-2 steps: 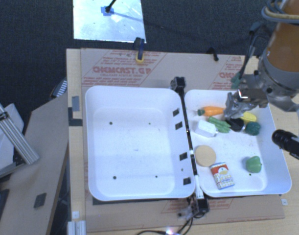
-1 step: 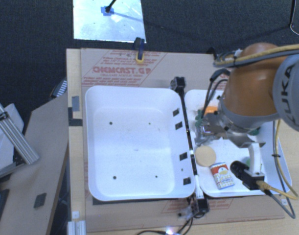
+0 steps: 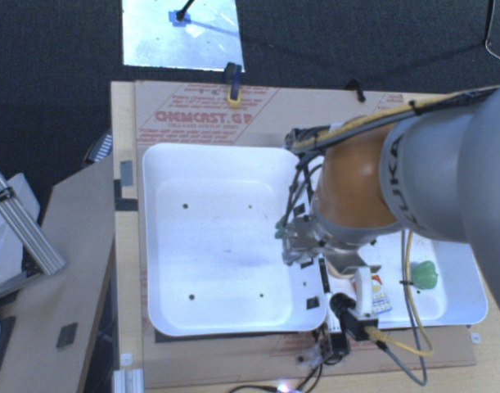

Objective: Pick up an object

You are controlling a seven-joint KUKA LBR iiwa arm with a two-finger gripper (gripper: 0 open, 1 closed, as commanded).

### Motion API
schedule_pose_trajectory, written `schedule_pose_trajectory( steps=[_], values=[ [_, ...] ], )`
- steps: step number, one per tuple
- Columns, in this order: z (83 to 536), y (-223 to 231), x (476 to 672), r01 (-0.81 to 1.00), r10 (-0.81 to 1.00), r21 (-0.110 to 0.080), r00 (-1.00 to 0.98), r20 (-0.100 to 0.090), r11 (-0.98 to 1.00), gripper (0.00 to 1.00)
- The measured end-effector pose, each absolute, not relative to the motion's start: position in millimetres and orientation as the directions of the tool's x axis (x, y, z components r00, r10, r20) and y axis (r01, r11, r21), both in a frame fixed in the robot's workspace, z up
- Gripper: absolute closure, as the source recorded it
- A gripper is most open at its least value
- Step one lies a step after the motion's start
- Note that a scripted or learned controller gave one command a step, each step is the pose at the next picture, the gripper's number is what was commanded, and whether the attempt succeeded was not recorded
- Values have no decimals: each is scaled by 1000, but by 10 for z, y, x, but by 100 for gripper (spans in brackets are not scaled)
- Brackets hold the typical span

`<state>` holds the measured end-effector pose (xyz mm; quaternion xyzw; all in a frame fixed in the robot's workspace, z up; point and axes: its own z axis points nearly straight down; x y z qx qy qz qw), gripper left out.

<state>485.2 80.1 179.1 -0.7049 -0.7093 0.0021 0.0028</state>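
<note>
A green rounded object (image 3: 425, 274) lies in the right white bin (image 3: 472, 304), near its right side. A small white box with coloured print (image 3: 371, 294) rests near that bin's front edge. My gripper (image 3: 318, 288) hangs low at the left end of the right bin, by the wall it shares with the left bin (image 3: 164, 178). It is just left of the white box and well left of the green object. The grey and orange arm (image 3: 372, 187) hides most of the right bin.
Both bins sit on a printed cardboard sheet (image 3: 204, 115) on the bench. A yellow cable (image 3: 409, 346) loops over the front edge. A blue-and-yellow clamp (image 3: 232, 84) stands behind the left bin, a shiny metal plate (image 3: 180, 19) beyond it. An aluminium bar (image 3: 20, 223) slants at far left.
</note>
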Motion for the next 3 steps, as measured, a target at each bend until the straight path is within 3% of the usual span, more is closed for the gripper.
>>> schedule_pose_trajectory(
  steps=[1, 2, 3],
  values=[
    [795, 1487, 4854, 1000, 1000, -1, -9, 1, 9, 100],
    [1901, 996, 4885, 1000, 1000, 9, 2, 1, -2, 100],
    [2684, 554, 4882, 1000, 1000, 9, 2, 0, -2, 100]
  ],
)
